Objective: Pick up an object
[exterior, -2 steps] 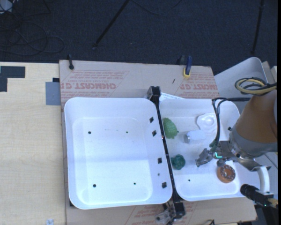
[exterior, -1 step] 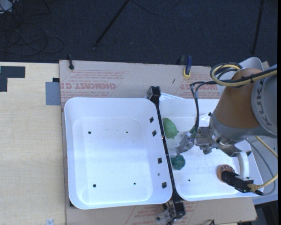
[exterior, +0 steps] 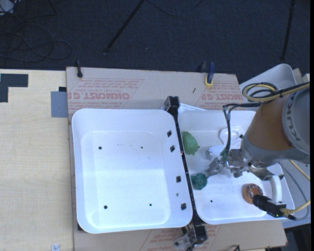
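Cardboard-covered bench [exterior: 120, 90] under dark floor, carrying two white bins; the divider [exterior: 180, 161] between them is my landmark. Arm is reaching into the right bin [exterior: 225, 213], gripper [exterior: 215, 167] hanging just right of the divider, fingers apparently apart with nothing between them. Dark green ball [exterior: 199, 181] is lying just beside the fingertips, nearer the divider; a pale green object [exterior: 189, 142] is sitting farther back. Judgement: centre over the ball before closing, keeping clear of the divider wall.

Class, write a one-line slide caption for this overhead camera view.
KUKA arm's gripper reaches into the right bin beside a dark green object; a light green object and brown round object lie nearby.
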Motion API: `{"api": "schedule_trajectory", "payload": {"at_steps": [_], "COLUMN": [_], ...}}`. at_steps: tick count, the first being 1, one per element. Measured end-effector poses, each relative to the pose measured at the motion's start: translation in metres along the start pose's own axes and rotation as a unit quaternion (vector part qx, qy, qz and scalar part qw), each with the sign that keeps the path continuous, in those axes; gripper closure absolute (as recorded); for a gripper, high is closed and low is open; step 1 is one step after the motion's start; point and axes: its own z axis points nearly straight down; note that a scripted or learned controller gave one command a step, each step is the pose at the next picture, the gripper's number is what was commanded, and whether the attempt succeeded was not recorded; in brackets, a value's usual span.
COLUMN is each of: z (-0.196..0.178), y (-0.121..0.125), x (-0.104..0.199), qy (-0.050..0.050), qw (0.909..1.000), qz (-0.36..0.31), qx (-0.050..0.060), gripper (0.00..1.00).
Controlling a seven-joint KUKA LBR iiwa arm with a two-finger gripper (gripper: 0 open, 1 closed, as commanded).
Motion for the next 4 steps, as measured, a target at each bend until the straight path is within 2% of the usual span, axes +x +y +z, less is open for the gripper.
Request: {"api": "schedule_trajectory", "payload": {"at_steps": [1,2,3,4], "z": [0.014,0.032,-0.05,0.034], "y": [0.016,-0.045,-0.019,0.065], "x": [-0.023,-0.06,-0.101,-0.055], "qy": [0.0,0.001,-0.002,0.0], "qw": [1.0,1.0,1.0,1.0], "qz": [-0.001,0.0,-0.002,-0.005], "qx": [-0.003,-0.001,-0.007,-0.006], "gripper": [0.0,0.0,0.0,0.0]}}
